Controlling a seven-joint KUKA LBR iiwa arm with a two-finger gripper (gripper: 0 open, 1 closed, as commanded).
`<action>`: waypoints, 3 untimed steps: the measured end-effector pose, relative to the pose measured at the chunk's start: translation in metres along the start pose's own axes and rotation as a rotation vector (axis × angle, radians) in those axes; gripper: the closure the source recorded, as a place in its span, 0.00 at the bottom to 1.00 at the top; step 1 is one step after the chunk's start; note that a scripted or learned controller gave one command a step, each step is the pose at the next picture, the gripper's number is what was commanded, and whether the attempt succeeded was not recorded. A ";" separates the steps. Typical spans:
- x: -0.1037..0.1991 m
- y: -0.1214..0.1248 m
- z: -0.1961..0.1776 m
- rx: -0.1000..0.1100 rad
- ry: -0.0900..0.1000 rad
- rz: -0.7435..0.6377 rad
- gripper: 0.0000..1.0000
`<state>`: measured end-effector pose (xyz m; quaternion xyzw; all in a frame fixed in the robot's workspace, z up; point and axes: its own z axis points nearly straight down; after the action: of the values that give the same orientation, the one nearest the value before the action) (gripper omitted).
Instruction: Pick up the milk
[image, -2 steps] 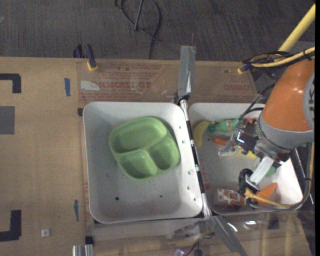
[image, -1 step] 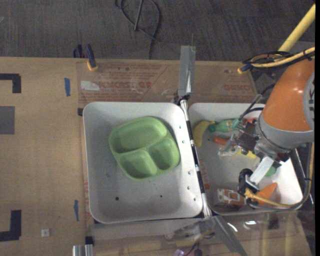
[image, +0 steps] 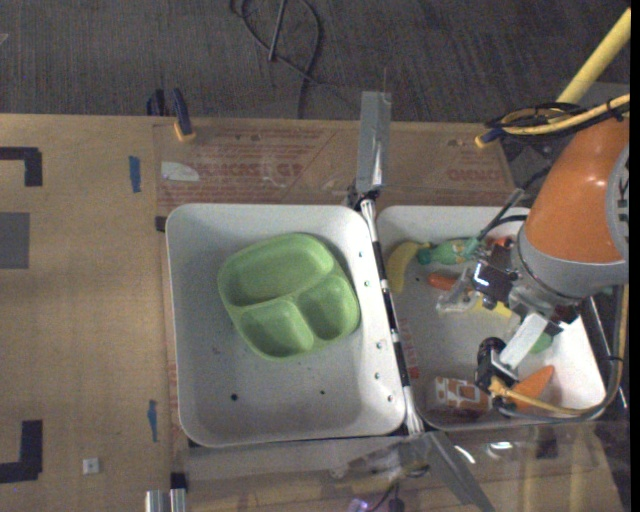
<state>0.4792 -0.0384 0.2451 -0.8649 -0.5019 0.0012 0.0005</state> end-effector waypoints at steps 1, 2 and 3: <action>0.000 0.000 0.000 0.000 0.000 0.000 0.00; 0.000 0.000 0.000 0.000 0.000 0.000 0.00; 0.000 0.000 0.000 0.000 0.000 0.000 0.00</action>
<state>0.4792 -0.0384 0.2451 -0.8650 -0.5018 0.0012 0.0005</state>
